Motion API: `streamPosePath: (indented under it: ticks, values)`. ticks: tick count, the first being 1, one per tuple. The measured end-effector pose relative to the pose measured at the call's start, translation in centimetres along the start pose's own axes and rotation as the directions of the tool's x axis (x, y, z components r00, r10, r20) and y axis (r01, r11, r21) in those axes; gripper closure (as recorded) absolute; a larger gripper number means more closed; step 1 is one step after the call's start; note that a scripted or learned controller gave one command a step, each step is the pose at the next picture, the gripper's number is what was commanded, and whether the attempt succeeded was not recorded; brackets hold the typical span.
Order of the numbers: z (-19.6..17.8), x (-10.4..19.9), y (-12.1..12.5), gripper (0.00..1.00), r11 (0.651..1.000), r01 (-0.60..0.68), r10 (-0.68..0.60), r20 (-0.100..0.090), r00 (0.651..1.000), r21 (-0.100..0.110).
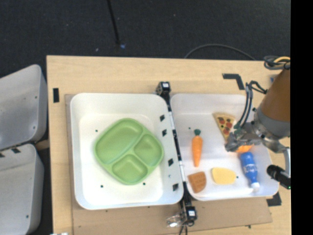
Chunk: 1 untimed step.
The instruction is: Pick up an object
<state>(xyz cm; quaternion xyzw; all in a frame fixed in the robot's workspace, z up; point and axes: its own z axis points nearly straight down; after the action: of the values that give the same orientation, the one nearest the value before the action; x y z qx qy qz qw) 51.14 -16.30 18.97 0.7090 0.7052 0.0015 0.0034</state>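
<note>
A light wooden bench [122, 72] carries two shallow white bins side by side. The left bin [83, 180] holds a green divided plate [128, 151], tilted a little in plan. The right bin [205, 104] holds small toy foods: a pizza slice [225, 122] toward the back, an orange carrot [196, 150] with a green top near the middle, a brown bread-like piece [197, 181] at the front left, a pale yellow wedge [223, 176] just beside it, and a blue bottle [249, 168] with a white cap lying on its side at the right.

The grey arm reaches in from the right, and its gripper [238, 143] sits low in the right bin, between the pizza slice and the bottle. Something orange [244, 149] shows just under the gripper, touching or nearly touching the bottle's upper end; what it is cannot be made out. Whether the fingers are open or closed cannot be told from here, nor whether they hold anything.

All of these look like light, hollow plastic toys, stiff and smooth, likely to slip or skate away if pinched off-centre. The carrot seems the easiest to take, across its thick upper body; the bottle would suit a grip across its round middle, though it may roll
</note>
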Motion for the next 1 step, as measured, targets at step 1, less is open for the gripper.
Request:
streamPosePath:
  ticks: [1]
  values:
    - [-2.18,-0.15,0.16,1.0,1.0,0.004,-0.004,-0.001,1.0,0.002]
